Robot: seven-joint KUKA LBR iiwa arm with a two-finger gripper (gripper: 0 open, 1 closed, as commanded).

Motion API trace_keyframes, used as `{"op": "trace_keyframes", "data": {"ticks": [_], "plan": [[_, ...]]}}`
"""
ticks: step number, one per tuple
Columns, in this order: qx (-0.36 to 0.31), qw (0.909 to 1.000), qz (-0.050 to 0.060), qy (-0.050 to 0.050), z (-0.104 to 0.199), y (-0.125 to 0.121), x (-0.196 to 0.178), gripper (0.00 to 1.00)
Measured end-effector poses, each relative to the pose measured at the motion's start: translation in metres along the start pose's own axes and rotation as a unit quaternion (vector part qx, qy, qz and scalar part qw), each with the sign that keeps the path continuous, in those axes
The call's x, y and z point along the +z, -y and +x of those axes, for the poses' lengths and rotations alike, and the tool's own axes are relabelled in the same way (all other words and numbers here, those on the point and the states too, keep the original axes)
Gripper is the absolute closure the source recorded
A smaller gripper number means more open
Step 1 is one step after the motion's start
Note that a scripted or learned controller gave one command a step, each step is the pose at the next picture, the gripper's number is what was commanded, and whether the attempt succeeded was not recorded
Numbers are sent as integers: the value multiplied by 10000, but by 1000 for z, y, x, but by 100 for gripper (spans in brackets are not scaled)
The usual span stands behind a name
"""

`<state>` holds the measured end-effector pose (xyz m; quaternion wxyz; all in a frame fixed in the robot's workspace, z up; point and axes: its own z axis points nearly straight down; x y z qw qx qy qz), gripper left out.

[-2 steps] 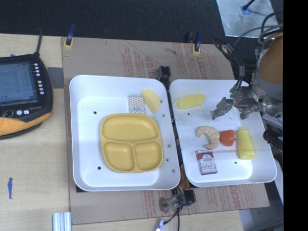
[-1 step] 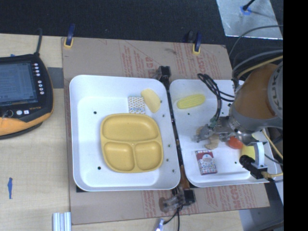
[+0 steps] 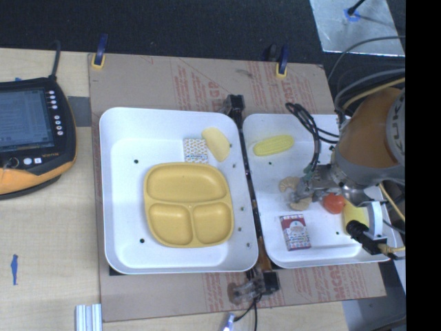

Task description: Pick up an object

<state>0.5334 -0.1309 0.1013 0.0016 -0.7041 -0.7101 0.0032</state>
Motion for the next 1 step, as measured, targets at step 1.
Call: {"op": "trace_keyframes", "data": {"ticks": [1], "plan": [[12,10000,-19,-12,84,-15,-91,100]]}}
